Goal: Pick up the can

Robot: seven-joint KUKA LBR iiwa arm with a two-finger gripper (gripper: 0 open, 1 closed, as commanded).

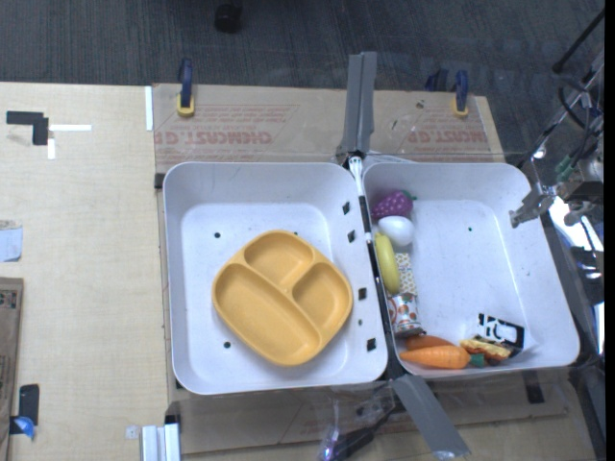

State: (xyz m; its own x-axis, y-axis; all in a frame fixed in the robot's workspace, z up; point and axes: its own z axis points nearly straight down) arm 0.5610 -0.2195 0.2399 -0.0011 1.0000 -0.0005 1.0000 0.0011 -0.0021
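Currently the gripper (pixel 530 209) is hovering over the right bin's (pixel 500 257) far right rim; its jaw state cannot be determined. Well apart from it, the can (pixel 405 307) is lying along the bin's opposite wall, between the banana (pixel 387 261) and the carrot (pixel 437 355).

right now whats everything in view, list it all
bins: 2, white, side by side on the bench
divided plate: 1, yellow-orange, left bin
can: 1, patterned with red, lying along the right bin's left wall
grapes: 1 bunch, purple, right bin far left corner
egg: 1, white, below the grapes
banana: 1, yellow, beside the can
carrot: 1, orange, right bin near edge
black and white packet: 1, right bin near right corner
clamps: 2, blue, far edge
gripper: 1, metal, right bin's right rim
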